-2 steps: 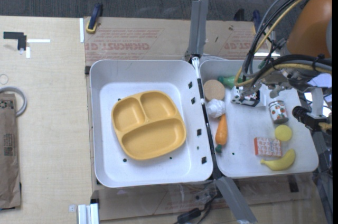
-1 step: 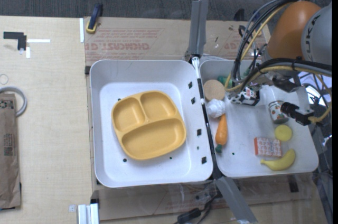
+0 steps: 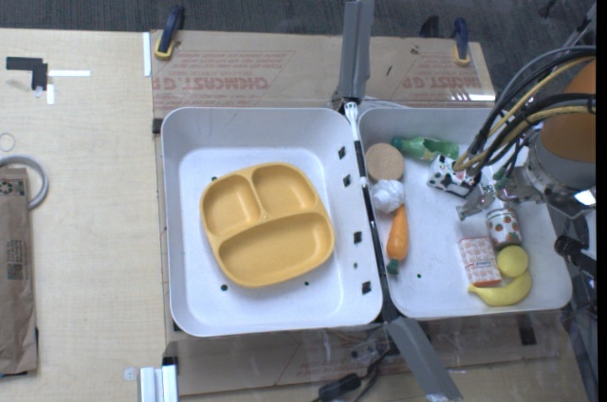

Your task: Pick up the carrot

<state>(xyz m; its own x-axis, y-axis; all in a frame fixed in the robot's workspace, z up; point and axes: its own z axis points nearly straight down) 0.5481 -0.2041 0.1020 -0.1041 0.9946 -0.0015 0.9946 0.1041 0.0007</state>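
Observation:
The orange carrot (image 3: pixel 397 234) lies in the right bin (image 3: pixel 432 296), close to its left wall, with its green end toward the front. My gripper (image 3: pixel 473 202) hangs over the middle of that bin, to the right of the carrot and apart from it. It is just left of a small can (image 3: pixel 503 226). Nothing shows between its fingers.
Around the carrot lie a white crumpled lump (image 3: pixel 387 194), a tan round piece (image 3: pixel 384 161) and a green vegetable (image 3: pixel 424 146). A red-and-white packet (image 3: pixel 479 260), a lemon (image 3: pixel 513 260) and a banana (image 3: pixel 501 293) sit at the front right. The left bin (image 3: pixel 190 296) holds a yellow divided plate (image 3: pixel 268 222).

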